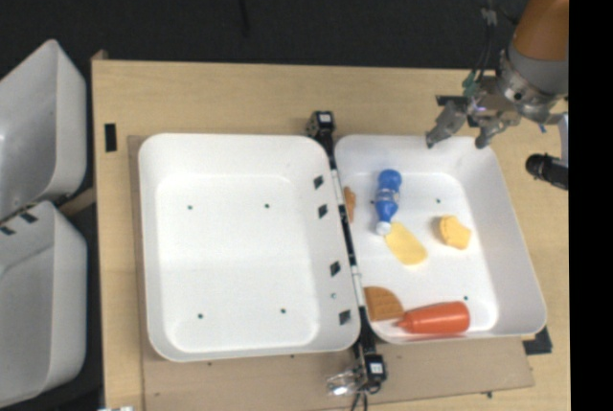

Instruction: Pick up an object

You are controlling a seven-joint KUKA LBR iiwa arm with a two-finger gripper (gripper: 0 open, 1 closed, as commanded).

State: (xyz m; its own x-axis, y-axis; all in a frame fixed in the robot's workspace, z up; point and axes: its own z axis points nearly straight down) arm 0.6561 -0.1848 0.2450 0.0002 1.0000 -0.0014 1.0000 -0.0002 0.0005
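- Right bin (498, 208) holds a blue bottle (387, 196), yellow piece (406, 245), small orange-yellow piece (454, 232), red item (436, 319) and brown piece (382, 304).
- Gripper (463, 133) hangs over the bin's rim at 1 o'clock, jaws apart, gripping nothing.
- Left bin (239, 246) lies at 9 o'clock.

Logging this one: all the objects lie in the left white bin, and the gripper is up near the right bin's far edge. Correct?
Not quite. The camera view shows the blue bottle, two yellow pieces, brown piece and red-orange cylinder in the right white bin, not the left. The gripper is indeed near that bin's far edge.
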